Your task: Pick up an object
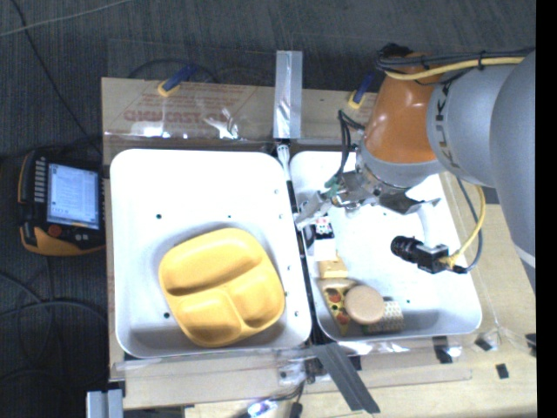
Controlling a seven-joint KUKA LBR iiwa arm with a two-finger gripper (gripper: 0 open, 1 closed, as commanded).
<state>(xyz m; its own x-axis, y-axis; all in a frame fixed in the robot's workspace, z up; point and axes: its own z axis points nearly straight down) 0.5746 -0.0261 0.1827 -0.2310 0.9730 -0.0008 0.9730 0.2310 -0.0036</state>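
Observation:
A yellow divided plate (223, 286) lies in the left bin (139, 190). In the right bin (452, 303), near its left wall, sit a small black-and-white piece (324, 227), a pale yellow block (333, 270), a round tan disc (365, 303) and a small coloured item (335, 310). My gripper (315, 209) hangs low at the right bin's upper left, just above the black-and-white piece and beside the divider between the bins. The orange band and grey wrist (409, 129) cover the bin's upper part.
A black cylinder on a yellow cable (416, 251) hangs off the arm over the right bin's middle. A handheld controller with a lit screen (63, 200) lies left of the bench. A metal bar (288, 94) stands behind the bins.

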